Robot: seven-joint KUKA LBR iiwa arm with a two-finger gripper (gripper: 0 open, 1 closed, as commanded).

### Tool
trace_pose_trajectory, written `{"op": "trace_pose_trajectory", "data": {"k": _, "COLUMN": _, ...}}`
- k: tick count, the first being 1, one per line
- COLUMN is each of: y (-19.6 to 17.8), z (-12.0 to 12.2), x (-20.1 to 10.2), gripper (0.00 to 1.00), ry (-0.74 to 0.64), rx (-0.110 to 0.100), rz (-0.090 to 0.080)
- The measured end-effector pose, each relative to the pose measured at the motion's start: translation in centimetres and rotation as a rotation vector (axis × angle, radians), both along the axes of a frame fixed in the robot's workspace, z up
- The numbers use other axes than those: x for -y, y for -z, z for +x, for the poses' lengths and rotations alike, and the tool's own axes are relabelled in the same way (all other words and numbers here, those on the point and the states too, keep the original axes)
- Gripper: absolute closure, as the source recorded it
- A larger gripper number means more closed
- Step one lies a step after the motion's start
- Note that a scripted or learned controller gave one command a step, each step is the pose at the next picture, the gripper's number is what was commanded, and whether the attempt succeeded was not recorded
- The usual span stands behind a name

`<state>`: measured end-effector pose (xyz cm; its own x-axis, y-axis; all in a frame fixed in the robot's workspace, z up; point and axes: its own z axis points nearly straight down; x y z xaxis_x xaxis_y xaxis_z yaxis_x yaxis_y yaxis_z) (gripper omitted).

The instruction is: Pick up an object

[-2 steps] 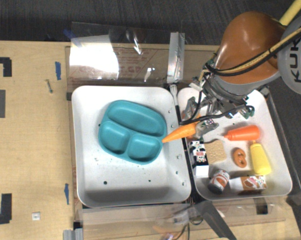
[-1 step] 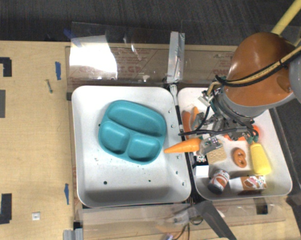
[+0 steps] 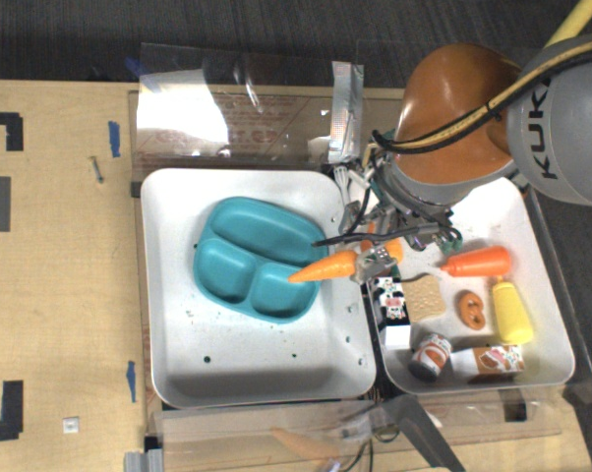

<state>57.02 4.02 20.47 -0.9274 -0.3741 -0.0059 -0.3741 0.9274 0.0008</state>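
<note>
My gripper hangs over the divide between the two bins, below the arm's orange band. An orange toy carrot sits between its fingers, lying nearly level with its pointed tip toward the left, over the right edge of the teal divided plate in the left bin. The gripper is shut on the carrot's thick end.
The right bin holds a second carrot, a yellow bottle, a small orange cookie-like piece, a tan cracker, a black-and-white carton and small cans. A clear plastic panel stands behind the left bin.
</note>
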Motion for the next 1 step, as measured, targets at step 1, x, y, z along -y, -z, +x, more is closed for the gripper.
{"op": "trace_pose_trajectory", "data": {"k": 1, "y": -5.76, "z": 6.58, "x": -2.39, "gripper": 1.0, "ry": -0.002, "rx": 0.007, "rz": 0.0}}
